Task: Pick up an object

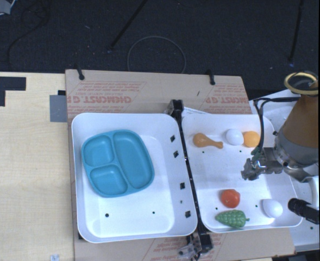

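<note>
The right bin [214, 165] holds a tan drumstick-shaped toy [206, 141], a white egg [234, 137] and an orange fruit [251, 139] along its far side. A red tomato [231, 198], a green bumpy vegetable [231, 218] and a second white egg [271, 207] lie near its front. My gripper [251, 170] hangs over the right part of this bin, below the orange fruit and above the second egg. It is small and dark here, and nothing shows between its fingers.
In the left bin [94, 222] lies a blue divided plate [117, 162]. A black divider [184, 167] runs between the bins. Brown cardboard [149, 94] lies under both. The arm's grey and orange body [303, 126] stands over the right bin's right edge.
</note>
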Controlling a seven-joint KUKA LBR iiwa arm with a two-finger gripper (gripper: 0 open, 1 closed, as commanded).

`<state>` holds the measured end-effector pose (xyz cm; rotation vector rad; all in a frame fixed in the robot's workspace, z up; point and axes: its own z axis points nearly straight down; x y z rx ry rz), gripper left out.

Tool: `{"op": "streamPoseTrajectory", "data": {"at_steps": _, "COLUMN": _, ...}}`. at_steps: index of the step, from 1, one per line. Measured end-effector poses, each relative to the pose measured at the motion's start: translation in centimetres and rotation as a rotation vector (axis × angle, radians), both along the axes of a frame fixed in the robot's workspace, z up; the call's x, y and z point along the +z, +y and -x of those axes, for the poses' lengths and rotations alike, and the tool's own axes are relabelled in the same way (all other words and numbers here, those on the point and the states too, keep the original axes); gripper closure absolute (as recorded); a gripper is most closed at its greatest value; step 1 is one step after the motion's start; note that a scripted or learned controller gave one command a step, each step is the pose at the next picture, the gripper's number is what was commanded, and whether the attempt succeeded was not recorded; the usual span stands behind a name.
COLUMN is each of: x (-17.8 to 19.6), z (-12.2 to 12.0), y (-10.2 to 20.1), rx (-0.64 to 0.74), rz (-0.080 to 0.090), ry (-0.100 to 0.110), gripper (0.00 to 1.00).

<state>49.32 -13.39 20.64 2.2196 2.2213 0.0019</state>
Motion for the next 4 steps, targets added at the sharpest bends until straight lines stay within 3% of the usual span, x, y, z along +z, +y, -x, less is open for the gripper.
{"op": "streamPoseTrajectory", "data": {"at_steps": 1, "x": 4.8, "z": -1.0, "y": -0.3, "rx": 0.000, "rz": 0.000, "ry": 0.000, "gripper": 1.00}}
{"op": "streamPoseTrajectory", "data": {"at_steps": 3, "x": 4.0, "z": -0.8, "y": 10.4, "rx": 0.004, "rz": -0.003, "ry": 0.007, "gripper": 1.00}}
{"op": "streamPoseTrajectory", "data": {"at_steps": 4, "x": 3.4, "z": -1.9, "y": 15.5, "rx": 0.003, "rz": -0.001, "ry": 0.006, "gripper": 1.00}}
